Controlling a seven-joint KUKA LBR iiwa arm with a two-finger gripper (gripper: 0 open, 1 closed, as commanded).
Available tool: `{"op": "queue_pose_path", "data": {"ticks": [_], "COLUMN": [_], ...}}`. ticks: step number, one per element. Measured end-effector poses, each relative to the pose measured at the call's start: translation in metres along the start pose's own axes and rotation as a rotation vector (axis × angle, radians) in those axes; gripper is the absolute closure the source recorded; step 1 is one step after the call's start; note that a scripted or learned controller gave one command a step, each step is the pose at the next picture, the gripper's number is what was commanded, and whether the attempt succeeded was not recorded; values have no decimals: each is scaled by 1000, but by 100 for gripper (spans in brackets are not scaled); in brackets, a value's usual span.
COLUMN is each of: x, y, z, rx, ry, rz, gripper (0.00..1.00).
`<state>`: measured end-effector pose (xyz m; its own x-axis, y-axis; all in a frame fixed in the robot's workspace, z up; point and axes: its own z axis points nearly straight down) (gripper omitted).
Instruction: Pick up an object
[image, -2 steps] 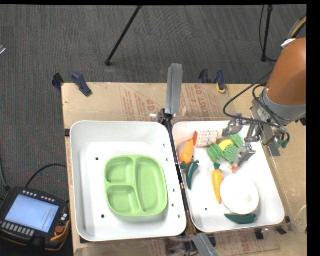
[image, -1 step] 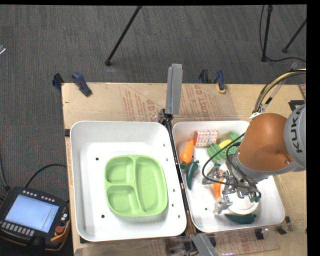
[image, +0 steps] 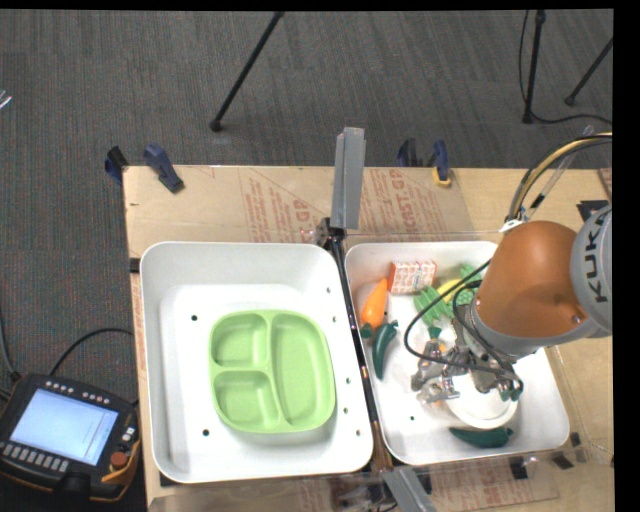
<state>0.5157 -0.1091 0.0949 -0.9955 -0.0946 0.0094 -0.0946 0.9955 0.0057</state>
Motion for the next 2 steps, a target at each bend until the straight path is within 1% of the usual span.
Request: {"op": "queue_pose_path", "data": {"ticks": [1,2], "x": [0,-1], "y": [0,2], "z": [0,-6], "rx": [0,-3], "ry": [0,4], "rz": [-1,-8], "gripper": [0,100]}}
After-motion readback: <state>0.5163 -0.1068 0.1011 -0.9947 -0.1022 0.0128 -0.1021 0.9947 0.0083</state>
